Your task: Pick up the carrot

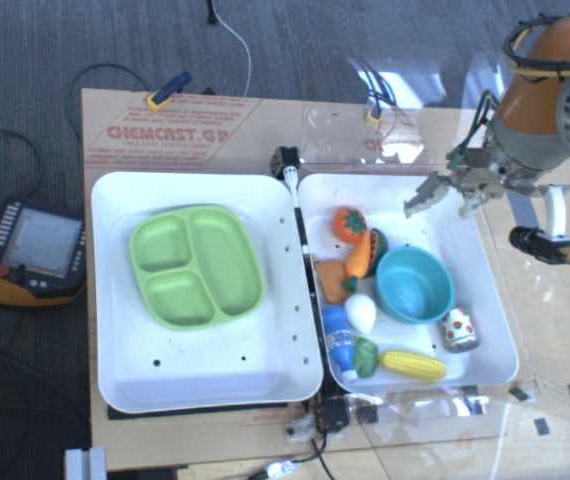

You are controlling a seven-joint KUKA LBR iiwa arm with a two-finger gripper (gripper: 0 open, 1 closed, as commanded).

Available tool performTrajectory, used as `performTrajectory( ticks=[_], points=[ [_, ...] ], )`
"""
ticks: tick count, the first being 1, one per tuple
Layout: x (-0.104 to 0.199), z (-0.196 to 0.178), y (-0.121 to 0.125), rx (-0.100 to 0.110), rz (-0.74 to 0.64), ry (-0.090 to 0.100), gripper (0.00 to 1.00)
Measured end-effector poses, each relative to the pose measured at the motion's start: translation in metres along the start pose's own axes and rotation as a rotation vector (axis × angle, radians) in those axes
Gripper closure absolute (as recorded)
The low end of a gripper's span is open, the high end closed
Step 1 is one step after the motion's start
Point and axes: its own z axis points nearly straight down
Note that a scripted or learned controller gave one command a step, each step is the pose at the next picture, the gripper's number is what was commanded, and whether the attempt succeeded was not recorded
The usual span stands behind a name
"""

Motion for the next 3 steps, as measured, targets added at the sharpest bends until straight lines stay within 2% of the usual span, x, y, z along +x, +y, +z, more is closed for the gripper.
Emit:
performTrajectory(
  ticks=[1, 2, 3],
  points=[
    [0.027, 0.109, -0.021, -0.009, -0.012, -0.003, 0.00],
    [0.087, 0.115, -0.015, -0.017, 0.204, -0.006, 0.00],
    [0.086, 0.114, -0.053, -0.028, 0.449, 0.000, 0.00]
  ],
)
